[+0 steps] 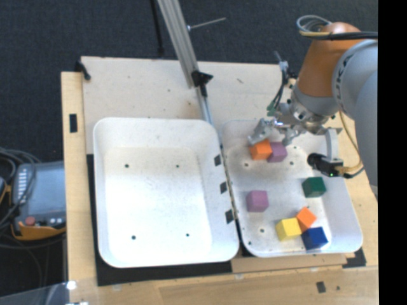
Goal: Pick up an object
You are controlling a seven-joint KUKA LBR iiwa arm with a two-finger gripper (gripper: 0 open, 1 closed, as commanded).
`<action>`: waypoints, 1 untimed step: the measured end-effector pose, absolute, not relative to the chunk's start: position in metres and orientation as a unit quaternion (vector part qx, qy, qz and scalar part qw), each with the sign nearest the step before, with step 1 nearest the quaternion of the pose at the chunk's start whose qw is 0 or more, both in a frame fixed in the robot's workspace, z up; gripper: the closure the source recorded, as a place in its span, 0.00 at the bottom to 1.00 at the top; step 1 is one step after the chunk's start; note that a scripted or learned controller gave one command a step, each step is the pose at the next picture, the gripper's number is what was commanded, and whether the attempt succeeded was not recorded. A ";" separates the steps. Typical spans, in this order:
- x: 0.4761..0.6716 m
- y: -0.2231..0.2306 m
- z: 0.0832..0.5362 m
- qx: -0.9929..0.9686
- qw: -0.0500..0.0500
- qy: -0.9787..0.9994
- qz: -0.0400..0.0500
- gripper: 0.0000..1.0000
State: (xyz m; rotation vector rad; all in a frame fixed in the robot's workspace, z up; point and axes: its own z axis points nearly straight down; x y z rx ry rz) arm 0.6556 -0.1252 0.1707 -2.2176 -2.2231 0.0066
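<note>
My gripper (272, 138) hangs over the far part of the right bin (343, 230), with its fingers spread open and nothing between them. Right at its tips lie an orange block (260, 150) and a mauve block (278, 152), touching side by side. Further forward in the same bin are a purple block (257, 200), a dark green block (313, 186), and a tight group of a yellow block (288, 228), a second orange block (306, 217) and a blue block (314, 237).
The left bin (159, 189) stands beside the right one, their rims meeting along the middle. A slanted aluminium post (181, 37) rises behind the bins. The arm's grey and orange body (331, 62) looms over the right bin's far corner.
</note>
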 end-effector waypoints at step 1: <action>0.654 -0.139 0.124 -0.708 -0.006 -0.706 0.000 0.00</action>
